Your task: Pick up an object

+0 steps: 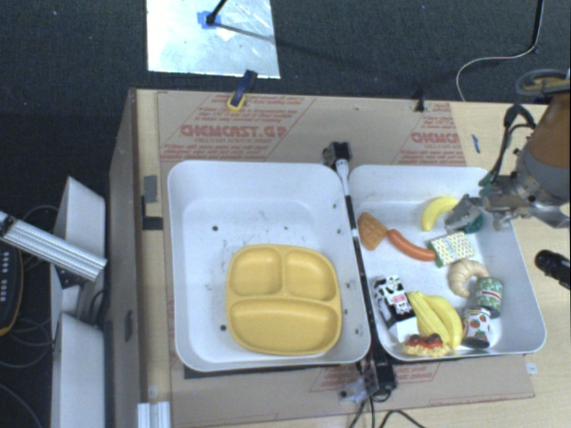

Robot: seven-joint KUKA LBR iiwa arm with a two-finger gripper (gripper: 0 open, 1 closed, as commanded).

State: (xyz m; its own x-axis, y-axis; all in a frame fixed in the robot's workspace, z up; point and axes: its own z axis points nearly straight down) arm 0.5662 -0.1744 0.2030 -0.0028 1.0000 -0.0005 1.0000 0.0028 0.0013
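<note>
Meanwhile, gripper (470, 214), grip state unclear, hovers beside a smooth curved banana (438, 211).

Bench (268, 119) (cardboard-topped) with two white bins (201, 239)

Fixed overhead camera, slanted down — both bins (268, 181), far back

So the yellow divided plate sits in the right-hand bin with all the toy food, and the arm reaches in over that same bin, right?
Not quite. The camera view shows the yellow divided plate alone in the left bin. The toy food, such as the banana bunch and carrot, lies in the right bin, and the arm's gripper does reach in over that right bin.
</note>
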